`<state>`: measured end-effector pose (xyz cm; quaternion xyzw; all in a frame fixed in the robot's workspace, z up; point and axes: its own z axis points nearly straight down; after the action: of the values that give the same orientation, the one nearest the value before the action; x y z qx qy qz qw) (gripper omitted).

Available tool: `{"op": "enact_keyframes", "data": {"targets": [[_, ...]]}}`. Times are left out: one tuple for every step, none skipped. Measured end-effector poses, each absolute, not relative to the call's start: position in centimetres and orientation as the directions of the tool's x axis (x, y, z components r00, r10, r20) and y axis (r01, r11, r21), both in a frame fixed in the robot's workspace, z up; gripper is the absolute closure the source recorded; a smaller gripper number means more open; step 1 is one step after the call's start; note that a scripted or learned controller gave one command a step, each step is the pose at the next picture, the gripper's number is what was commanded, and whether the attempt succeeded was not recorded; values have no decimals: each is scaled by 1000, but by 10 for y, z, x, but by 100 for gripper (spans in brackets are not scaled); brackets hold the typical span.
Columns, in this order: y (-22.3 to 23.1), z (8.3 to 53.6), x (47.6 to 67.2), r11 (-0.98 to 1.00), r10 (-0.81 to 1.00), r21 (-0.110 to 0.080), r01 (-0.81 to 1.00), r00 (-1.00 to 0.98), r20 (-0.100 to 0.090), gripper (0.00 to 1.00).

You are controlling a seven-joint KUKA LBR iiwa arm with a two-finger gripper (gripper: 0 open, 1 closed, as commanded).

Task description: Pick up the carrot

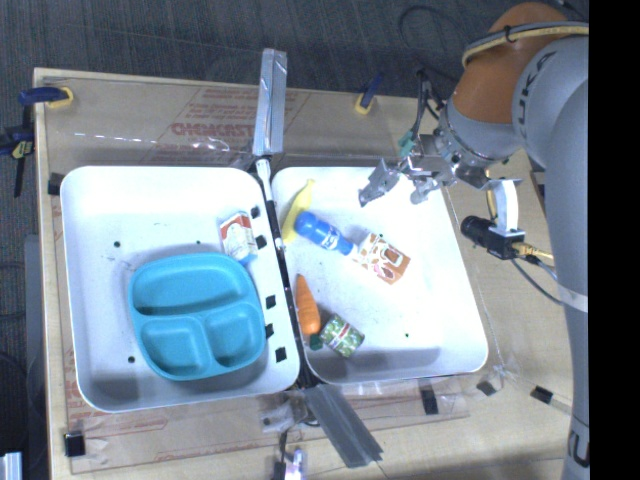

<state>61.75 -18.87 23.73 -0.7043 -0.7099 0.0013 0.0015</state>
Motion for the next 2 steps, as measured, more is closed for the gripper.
{"op": "enact_keyframes", "data": {"targets": [[-167, 139, 553, 335, 942, -4, 942, -335, 2, 0], [-144, 97, 519, 119, 993, 13, 993, -119, -16, 0]]}}
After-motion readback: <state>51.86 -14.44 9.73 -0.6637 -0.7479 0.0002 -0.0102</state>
